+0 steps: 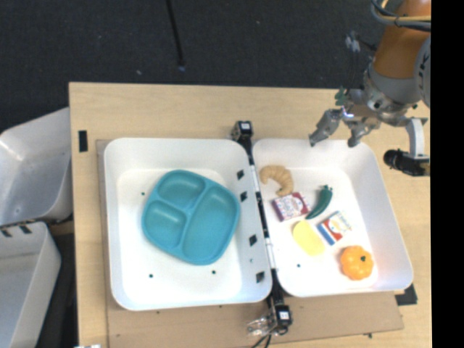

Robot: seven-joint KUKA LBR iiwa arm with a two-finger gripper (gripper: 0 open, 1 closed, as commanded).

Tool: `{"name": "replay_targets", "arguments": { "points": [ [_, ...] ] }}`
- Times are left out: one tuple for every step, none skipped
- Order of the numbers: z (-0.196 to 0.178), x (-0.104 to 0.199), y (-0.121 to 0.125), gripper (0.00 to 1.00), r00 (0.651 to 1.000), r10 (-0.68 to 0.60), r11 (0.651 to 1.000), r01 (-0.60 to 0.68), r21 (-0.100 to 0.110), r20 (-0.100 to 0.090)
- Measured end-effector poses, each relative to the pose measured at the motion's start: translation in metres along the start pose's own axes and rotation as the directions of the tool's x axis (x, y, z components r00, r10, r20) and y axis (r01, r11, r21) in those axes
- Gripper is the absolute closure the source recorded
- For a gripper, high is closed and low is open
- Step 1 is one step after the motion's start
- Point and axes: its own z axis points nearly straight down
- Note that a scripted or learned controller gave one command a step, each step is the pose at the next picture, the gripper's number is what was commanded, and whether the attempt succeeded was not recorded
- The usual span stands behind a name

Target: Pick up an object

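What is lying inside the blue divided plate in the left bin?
The blue divided plate shows three bare compartments with nothing lying in them. The floor of the left bin beneath it is covered, so unseen.

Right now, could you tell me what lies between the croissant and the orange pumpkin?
In the camera view, the yellow block lies between croissant and pumpkin.

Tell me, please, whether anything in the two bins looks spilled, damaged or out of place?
Nothing stands out. The blue divided plate lies flat in the left bin; the croissant, green pepper and small pumpkin lie apart in the right bin.
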Motion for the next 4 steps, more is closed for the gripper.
{"name": "replay_targets", "arguments": {
  "points": [
    [-0.008, 0.0, 0.002, 0.0, 1.0, -0.002, 1.0, 0.002, -0.013, 0.001],
    [0.038, 0.001, -0.006, 0.0, 1.0, -0.002, 1.0, 0.002, -0.009, 0.002],
    [0.098, 0.005, -0.009, 0.0, 1.0, 0.0, 1.0, 0.0, -0.009, 0.002],
    [0.142, 0.004, -0.007, 0.0, 1.0, 0.003, 1.0, -0.003, -0.014, 0.001]
  ]
}}
